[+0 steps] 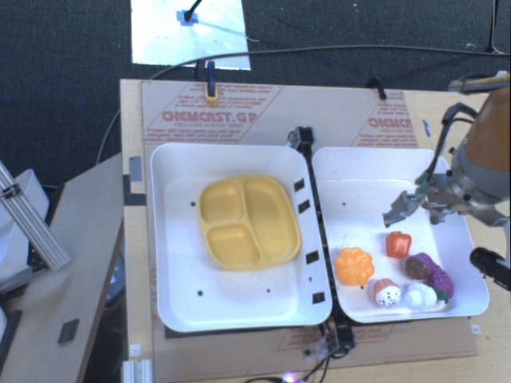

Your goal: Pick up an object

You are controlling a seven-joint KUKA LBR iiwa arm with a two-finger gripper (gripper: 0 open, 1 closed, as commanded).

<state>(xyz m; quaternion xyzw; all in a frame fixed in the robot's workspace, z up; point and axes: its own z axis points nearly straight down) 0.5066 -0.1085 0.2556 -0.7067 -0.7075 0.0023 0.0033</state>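
- Seen from above the bench: my arm (pixel 487 146), grey with its orange band, reaches in from the right over the right-hand white bin (pixel 351 170).
- My pincer (pixel 402 208) hangs above the bin's right half, pointing left and slightly down; nothing sits between its fingers, and I cannot tell from this angle whether they are spread or pressed together.
- Just below the pincer lies a small red pepper toy (pixel 398 244), apart from my fingertips.
- To its left, near the divide between the bins, rests an orange pumpkin toy (pixel 354 266).
- Along the near edge of the same bin sit a cupcake-like piece with a pale speckled top (pixel 387 294), a white lump (pixel 420 296) beside it, and a purple bunch of grapes (pixel 431 274) toward the right corner, all packed close together.
- The left-hand white bin (pixel 180 174) holds a yellow divided plate (pixel 247 220) with three compartments, lying flat near the middle.
- Both bins rest on a board printed with red lettering (pixel 207 116), with dark clips along the seam where they meet.
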